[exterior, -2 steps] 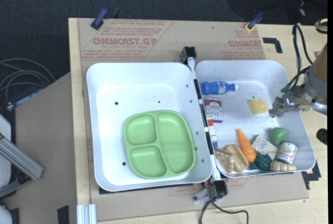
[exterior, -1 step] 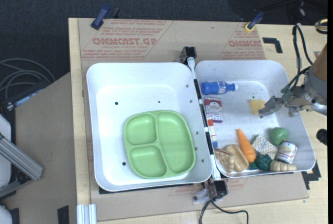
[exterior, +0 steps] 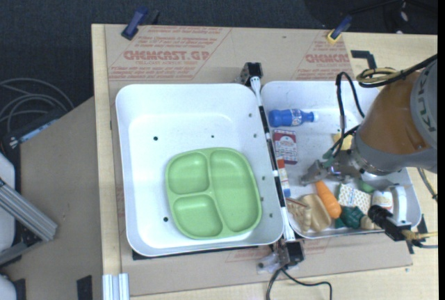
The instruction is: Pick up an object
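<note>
Seen from above, the counter [exterior: 174, 48] carries two shallow white bins side by side. The left bin [exterior: 139, 117] fills the middle of the frame and holds a pale green divided tray [exterior: 212, 192] with three compartments, lying flat in the bin's lower half.

The right bin [exterior: 306, 93] sits at the right of the frame. Near its upper left lies a small blue and white bottle [exterior: 290, 117] on its side; just below it is a red and white packet [exterior: 284, 147]. In the bin's lower part several things crowd together: an orange carrot-shaped piece [exterior: 327, 198], a tan object [exterior: 314, 211] beside it, and a dark green item [exterior: 351, 217] to their right.

The grey and orange arm [exterior: 393, 124] reaches in from the right edge, and its gripper [exterior: 327, 168] hangs low over the right bin, just above the carrot-shaped piece. Whether it is wide, narrow or holding anything cannot be told.
</note>
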Controlling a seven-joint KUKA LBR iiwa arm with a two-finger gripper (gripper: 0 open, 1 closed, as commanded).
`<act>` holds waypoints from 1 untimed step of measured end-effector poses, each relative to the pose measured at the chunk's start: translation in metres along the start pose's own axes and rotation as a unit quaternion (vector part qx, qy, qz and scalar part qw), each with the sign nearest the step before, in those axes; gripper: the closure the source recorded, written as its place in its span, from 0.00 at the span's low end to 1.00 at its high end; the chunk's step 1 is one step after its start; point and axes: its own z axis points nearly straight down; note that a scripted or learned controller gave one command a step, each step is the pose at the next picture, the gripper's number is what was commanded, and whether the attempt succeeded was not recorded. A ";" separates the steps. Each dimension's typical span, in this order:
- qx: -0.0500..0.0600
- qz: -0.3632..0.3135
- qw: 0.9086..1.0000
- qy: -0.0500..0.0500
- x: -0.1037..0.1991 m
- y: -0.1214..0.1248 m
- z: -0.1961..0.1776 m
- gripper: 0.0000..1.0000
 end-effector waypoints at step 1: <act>-0.001 0.001 1.000 -0.001 -0.001 0.000 -0.010 1.00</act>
